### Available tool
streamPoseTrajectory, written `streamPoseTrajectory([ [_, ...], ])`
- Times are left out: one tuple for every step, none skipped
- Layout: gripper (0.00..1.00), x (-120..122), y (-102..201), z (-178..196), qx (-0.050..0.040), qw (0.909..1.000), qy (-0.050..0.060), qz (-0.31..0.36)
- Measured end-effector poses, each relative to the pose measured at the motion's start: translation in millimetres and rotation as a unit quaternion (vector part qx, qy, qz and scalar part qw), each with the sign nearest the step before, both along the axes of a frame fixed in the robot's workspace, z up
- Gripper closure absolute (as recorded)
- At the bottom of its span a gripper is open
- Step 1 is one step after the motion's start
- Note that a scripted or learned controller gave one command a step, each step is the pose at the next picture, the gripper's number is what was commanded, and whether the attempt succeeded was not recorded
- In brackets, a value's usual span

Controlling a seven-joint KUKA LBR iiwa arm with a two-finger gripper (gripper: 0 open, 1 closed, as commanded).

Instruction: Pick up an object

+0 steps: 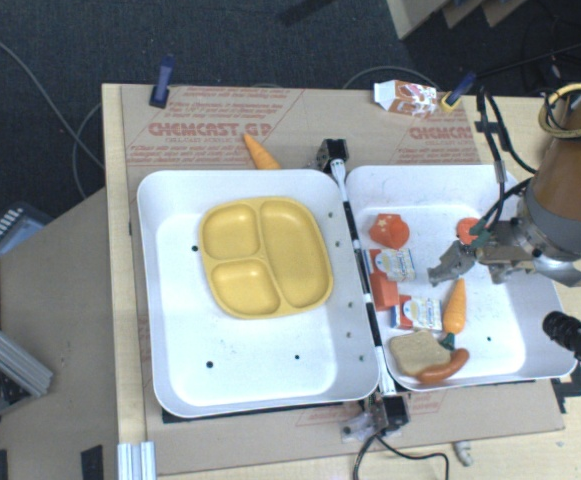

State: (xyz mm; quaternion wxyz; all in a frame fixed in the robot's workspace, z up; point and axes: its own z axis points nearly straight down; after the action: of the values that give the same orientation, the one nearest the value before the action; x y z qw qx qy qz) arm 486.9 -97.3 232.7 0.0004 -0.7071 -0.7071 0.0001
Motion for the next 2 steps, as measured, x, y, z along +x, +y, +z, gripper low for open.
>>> streamPoseTrajectory([
  [0.00, 49.6, -65.2, -82.8, -0.0008, 1.0000, 0.000, -0.001],
  [0.00, 15.7, -61.8, -145.1, -0.0005, 1.0000, -0.003, 0.000],
])
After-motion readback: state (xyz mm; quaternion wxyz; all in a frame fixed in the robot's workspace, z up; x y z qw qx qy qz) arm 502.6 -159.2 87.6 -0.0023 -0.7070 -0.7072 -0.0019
